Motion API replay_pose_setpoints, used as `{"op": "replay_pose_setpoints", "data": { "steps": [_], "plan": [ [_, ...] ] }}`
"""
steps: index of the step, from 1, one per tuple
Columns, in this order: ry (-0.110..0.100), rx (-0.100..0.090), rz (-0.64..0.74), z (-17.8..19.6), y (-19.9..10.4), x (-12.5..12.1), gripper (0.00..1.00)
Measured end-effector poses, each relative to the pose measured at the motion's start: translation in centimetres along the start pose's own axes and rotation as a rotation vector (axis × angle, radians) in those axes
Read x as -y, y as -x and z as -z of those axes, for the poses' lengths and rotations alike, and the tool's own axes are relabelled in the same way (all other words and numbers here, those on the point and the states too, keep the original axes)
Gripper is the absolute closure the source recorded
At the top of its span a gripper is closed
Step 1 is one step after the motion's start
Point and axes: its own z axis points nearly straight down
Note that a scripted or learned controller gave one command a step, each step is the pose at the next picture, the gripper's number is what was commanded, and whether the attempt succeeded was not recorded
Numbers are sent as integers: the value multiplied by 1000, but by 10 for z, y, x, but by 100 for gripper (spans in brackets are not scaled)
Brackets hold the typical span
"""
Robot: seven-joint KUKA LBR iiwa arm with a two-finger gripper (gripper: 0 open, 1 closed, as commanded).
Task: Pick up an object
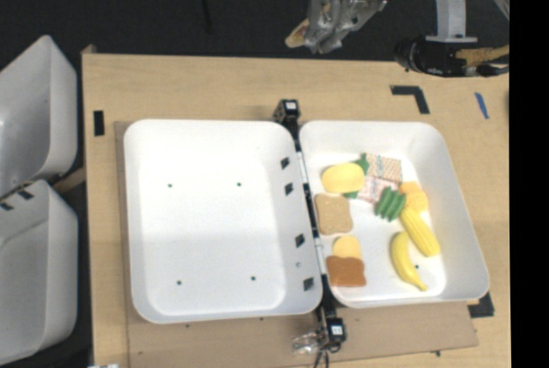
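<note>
My gripper hangs high over the bench's far edge, above the back of the right bin. It is shut on a small tan object that sticks out to the left of the fingertips. In the right bin lie several toy foods: a yellow lemon-like piece, a pink and white packet, a green piece, an ear of corn, a banana, a slice of bread and a brown block.
The left bin lies beside the right one, joined along a middle ridge with black clips. White casings stand at the left edge. A dark cable base rests on the far right of the bench.
</note>
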Motion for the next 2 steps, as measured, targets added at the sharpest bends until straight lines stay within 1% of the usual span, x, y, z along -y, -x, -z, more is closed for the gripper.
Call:
{"op": "replay_pose_setpoints", "data": {
  "steps": [1, 2],
  "plan": [
    [-30, 7, -2, -96, -68, 17, 100],
    [-9, 6, -14, -8, -17, -40, 100]
  ]
}}
